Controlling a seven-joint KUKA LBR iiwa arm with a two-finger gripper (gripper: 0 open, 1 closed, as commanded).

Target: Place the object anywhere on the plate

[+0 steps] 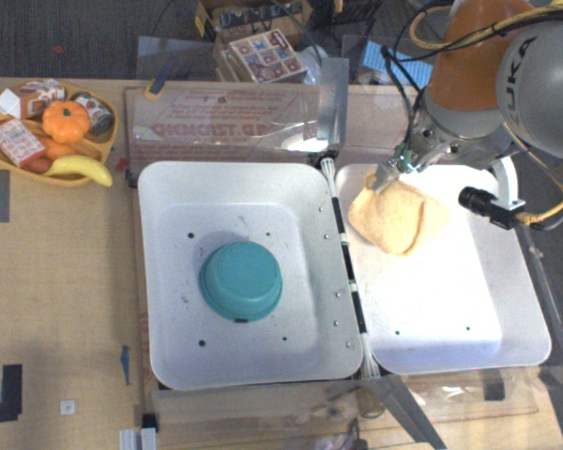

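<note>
Yellow object (397,217) in right bin (469,336), hand (391,178) at its top edge, grip unclear, teal plate (242,280) left.

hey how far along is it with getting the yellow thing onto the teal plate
Early stage. The hand is at the yellow cloth-like object, which lies in the right bin. Whether it is gripped can't be judged. Left: lifting it across to the teal plate in the left bin.

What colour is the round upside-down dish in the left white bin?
Teal: the round upside-down dish shows best in the camera view.
</note>
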